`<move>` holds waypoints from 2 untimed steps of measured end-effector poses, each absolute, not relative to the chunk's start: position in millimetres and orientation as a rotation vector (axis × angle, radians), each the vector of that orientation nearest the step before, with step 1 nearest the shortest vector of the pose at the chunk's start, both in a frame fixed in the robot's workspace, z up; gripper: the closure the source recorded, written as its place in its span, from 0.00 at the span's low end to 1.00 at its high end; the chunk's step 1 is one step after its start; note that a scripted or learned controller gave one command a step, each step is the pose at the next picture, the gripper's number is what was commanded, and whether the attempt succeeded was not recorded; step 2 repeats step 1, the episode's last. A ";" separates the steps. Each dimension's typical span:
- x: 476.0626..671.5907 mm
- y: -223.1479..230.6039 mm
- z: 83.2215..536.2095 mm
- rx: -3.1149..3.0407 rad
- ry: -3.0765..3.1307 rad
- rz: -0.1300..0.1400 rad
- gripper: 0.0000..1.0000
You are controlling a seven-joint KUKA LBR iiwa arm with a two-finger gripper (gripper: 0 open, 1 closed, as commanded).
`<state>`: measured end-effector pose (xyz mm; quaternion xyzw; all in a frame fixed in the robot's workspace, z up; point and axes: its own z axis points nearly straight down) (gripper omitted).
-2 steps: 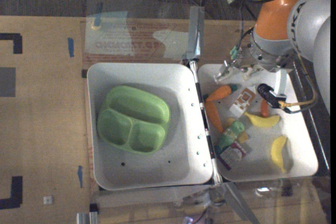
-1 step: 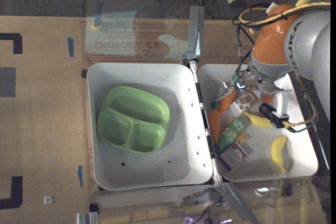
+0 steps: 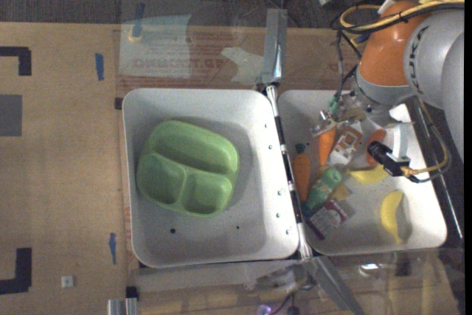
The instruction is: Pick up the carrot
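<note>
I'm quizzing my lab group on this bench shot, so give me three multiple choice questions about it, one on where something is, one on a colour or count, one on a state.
1. Where does the green sectioned plastic plate lie?
A. in the left white bin
B. in the right white bin
C. on the bare bench

2. How many yellow banana-shaped toys lie in the right white bin?
A. none
B. two
C. four

3. How does the long orange carrot lie?
A. lifted above both bins
B. on the plate
C. flat on the bin floor by the left wall

Answers: 1 A, the plate sits on the floor of the left white bin. 2 B, one banana lies near the lower right, another under the arm's black part. 3 C, it rests lengthwise beside the divider, apart from the end effector.
</note>
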<state>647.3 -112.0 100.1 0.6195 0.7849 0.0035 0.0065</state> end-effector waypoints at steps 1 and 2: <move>667.6 -32.3 186.1 1.979 2.436 0.003 1.00; 667.6 -32.3 186.1 1.979 2.436 0.003 1.00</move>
